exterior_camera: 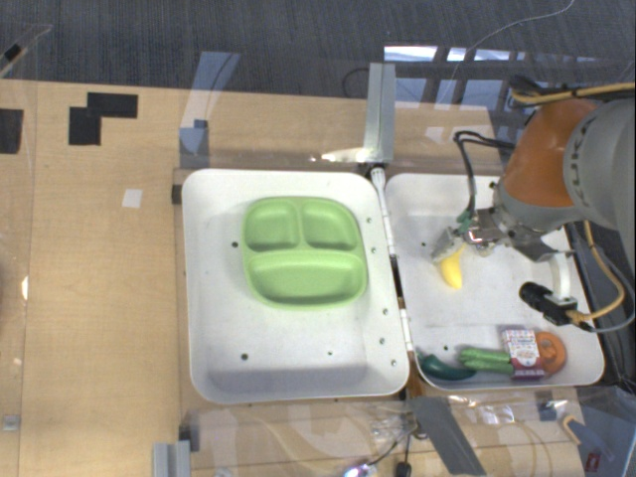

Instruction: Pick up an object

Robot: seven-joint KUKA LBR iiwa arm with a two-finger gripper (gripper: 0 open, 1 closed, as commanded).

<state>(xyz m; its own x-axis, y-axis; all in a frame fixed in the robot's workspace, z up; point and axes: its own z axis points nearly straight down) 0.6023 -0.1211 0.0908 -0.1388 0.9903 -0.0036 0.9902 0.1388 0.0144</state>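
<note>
A small yellow banana-shaped object [452, 269] lies in the upper left part of the right bin [427, 202]. My gripper [467, 237] hangs just above and to the right of it, close to its upper end. I cannot tell whether they touch. Along the right bin's front edge lie a green vegetable-like piece [484, 359], a dark teal piece [438, 369], a red and white packet [520, 349] and an orange round thing [552, 352].
A light green divided plate [301, 249] sits in the middle of the left bin [214, 346]. A metal divider [390, 256] runs between the two bins. The arm's grey and orange body [566, 157] covers the right bin's far right corner.
</note>
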